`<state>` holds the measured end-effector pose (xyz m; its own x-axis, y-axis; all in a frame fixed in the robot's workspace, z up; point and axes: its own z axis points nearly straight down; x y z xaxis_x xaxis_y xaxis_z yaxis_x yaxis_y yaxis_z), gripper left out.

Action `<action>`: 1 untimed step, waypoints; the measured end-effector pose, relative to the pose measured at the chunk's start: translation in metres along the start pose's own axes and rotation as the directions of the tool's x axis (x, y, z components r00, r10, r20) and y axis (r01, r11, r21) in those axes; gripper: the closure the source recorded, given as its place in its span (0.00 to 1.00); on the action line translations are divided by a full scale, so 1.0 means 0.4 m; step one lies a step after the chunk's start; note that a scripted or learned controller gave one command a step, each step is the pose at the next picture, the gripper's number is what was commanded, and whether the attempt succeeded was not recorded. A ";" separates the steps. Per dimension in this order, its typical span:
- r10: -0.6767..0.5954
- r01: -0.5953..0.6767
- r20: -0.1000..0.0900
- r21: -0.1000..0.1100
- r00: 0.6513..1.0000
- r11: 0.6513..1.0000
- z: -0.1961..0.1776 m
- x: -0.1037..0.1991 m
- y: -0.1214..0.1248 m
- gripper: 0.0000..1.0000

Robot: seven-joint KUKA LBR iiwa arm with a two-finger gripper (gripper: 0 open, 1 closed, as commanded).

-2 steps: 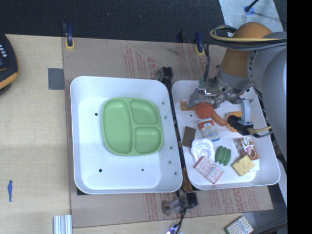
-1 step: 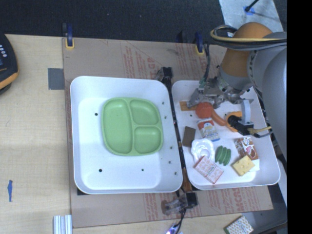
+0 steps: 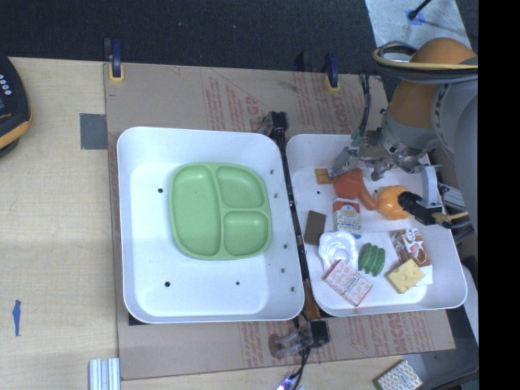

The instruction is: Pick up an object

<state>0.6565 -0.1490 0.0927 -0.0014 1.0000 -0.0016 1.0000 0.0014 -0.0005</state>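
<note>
A: What's the setting?
B: A tan bench with brown cardboard (image 3: 244,96) printed in faint red writing, too blurred to read, under two white bins.

A: And the gripper?
B: The gripper (image 3: 375,154) sits over the right bin (image 3: 455,295), upper right of frame, above a red item (image 3: 351,185). Whether it grasps anything, I cannot tell.

A: Labels?
B: Small packets (image 3: 348,283) carry print, unreadable. The left bin (image 3: 146,299) holds a green divided plate (image 3: 219,210).
</note>
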 end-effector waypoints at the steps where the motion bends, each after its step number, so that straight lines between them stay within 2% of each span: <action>1: 0.000 0.000 -0.004 0.011 1.000 1.000 -0.022 -0.060 -0.286 0.00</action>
<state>0.5420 -0.1730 0.1014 -0.0013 1.0000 0.0024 0.9999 0.0014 -0.0112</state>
